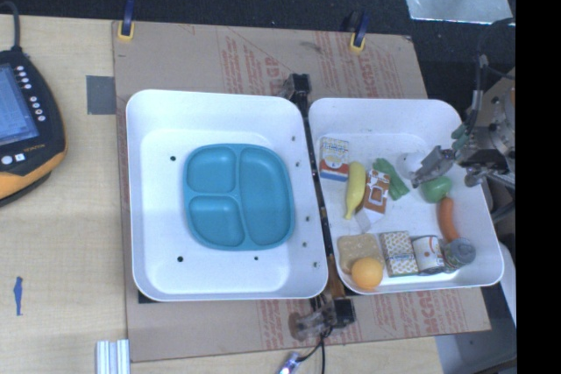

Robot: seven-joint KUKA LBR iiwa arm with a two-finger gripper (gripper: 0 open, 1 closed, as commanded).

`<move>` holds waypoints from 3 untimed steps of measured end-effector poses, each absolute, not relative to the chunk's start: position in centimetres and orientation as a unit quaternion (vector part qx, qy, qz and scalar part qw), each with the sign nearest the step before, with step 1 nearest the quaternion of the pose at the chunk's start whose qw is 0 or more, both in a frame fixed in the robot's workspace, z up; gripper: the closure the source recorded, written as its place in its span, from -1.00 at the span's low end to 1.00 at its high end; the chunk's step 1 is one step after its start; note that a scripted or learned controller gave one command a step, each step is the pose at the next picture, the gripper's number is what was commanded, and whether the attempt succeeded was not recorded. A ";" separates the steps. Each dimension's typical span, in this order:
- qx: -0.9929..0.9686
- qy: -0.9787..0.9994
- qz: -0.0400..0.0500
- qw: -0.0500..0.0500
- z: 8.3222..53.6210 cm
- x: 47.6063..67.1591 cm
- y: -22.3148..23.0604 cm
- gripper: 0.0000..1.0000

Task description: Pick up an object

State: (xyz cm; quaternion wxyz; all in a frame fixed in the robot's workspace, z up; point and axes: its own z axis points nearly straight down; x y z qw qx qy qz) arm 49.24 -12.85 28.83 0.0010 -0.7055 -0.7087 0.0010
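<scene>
While the pincer [436, 163], whose grip I cannot tell, hangs at the right bin's [351, 111] three o'clock, crowded food could spoil a grasp.

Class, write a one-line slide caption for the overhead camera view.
Gripper poised over the right bin of toy food, near a green item; a blue divided plate sits in the left bin.

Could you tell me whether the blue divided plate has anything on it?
Empty: all three compartments of the blue plate show bare blue.
</scene>
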 end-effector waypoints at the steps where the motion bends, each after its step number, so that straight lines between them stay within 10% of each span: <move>1: -0.705 -0.709 0.002 0.002 16.4 54.4 -11.6 -1.00; 2: -0.705 -0.709 -0.004 -0.004 10.8 57.2 -16.0 -1.00; 3: -0.706 -0.709 -0.002 -0.006 9.8 66.0 -19.9 -1.00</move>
